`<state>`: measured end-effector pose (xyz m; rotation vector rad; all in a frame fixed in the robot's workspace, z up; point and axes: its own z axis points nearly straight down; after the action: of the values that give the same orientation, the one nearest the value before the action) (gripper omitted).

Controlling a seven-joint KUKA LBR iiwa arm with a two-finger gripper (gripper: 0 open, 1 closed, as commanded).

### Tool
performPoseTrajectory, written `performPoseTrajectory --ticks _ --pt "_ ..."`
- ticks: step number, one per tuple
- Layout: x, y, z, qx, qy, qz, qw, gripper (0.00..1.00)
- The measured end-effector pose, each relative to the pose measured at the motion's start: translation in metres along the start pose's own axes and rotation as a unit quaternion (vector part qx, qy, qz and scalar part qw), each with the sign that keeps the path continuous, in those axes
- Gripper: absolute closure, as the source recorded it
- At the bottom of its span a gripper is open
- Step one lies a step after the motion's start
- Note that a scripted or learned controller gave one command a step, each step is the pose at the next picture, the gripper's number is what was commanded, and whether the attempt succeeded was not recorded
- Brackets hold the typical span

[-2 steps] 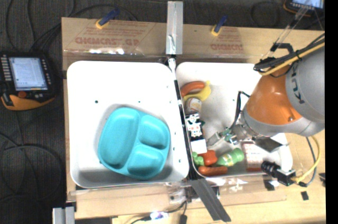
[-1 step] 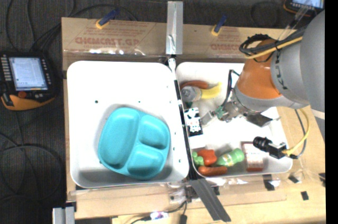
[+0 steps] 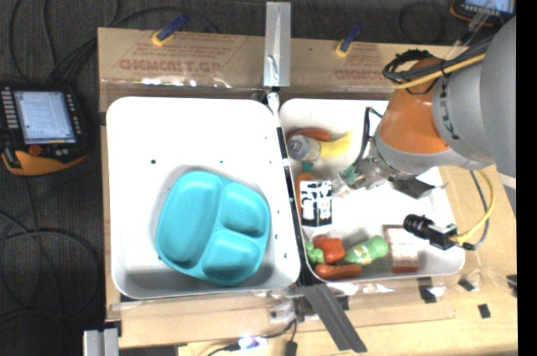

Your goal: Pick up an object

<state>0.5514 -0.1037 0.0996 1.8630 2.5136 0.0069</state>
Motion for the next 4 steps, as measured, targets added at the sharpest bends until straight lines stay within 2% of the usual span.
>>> performPoseTrajectory --ticks 1,2,3,4 --pt "-0.019 -0.048 0.007 -0.003 0.000 -0.106 0.9944 1.00" --pt "0.046 -0.014 -0.084 0.005 0.006 -0.202 0.9794 1.00" --pt "0.062 -0.050 -0.147 0.006 0.005 -0.157 0.9875 1.00" --pt "0.057 -0.005 -0.142 0.007 0.004 -0.038 0.9992 1.00"
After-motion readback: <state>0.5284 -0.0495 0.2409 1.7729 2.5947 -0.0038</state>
